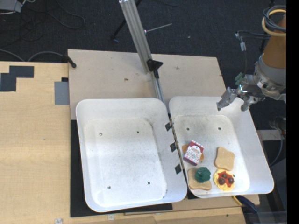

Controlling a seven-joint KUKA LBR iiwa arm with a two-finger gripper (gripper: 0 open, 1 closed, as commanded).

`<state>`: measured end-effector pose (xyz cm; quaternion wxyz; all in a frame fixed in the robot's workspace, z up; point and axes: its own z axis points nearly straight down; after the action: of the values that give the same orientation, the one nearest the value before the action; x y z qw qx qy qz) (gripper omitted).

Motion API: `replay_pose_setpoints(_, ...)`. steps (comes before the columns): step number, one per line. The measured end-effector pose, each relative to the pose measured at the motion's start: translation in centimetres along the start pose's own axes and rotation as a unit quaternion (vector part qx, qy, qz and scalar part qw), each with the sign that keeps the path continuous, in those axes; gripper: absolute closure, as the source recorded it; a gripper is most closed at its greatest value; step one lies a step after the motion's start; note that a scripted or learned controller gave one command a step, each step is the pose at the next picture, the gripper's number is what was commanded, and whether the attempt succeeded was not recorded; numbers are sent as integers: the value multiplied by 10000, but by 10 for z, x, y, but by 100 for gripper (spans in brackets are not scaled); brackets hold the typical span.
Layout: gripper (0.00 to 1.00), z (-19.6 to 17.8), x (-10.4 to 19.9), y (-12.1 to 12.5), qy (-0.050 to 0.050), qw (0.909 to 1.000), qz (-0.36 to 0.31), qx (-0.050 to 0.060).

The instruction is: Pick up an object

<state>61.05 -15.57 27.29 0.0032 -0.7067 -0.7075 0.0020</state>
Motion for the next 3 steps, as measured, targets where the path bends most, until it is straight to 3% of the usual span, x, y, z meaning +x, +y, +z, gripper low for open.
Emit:
replay_pose_setpoints(1, 0, -3, 0, 1, -6, 10000, -4, -24)
replay_pose_setpoints(3, 0, 87, 5, 9, -1, 10000, -5, -2)
